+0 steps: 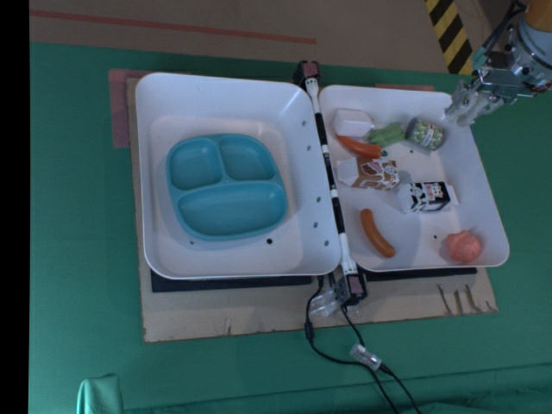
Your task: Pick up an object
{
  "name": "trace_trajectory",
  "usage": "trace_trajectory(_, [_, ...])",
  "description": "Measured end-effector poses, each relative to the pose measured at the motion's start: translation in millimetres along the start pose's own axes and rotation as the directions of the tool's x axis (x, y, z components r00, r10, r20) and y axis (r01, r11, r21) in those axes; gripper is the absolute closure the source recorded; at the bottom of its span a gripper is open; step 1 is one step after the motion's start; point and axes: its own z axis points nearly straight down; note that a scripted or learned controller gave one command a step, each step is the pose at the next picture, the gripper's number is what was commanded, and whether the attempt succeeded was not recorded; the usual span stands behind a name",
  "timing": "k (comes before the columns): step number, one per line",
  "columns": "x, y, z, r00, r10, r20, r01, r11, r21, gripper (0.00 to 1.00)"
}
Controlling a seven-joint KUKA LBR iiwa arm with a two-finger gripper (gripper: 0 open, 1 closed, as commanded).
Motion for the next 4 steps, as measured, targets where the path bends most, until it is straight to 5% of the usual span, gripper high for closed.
trace_trajectory(4, [53.5,-86.9,15.7,1.0,0.0,-0.003,0.0,1.0,0.003,1.0])
